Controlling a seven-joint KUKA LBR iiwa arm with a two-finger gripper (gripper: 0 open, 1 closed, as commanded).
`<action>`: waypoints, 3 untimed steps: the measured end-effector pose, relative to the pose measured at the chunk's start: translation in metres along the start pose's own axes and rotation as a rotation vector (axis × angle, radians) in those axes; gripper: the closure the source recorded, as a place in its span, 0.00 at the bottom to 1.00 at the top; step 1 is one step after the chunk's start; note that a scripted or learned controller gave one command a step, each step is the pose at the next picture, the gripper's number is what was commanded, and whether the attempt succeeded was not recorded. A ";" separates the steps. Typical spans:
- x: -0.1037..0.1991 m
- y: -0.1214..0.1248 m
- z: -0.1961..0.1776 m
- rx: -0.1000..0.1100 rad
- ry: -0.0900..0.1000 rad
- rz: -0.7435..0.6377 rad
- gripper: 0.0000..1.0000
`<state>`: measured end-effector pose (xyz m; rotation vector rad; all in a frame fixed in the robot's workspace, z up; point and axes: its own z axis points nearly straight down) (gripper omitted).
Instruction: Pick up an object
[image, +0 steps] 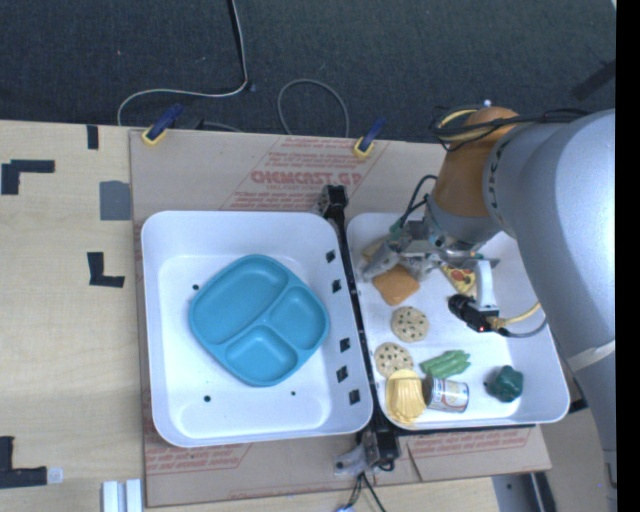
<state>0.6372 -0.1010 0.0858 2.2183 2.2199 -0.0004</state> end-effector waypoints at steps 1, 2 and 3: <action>0.000 0.002 -0.011 -0.003 0.000 -0.001 1.00; 0.000 0.002 -0.011 -0.003 0.000 -0.001 0.00; 0.001 0.031 0.002 0.007 0.003 -0.001 0.00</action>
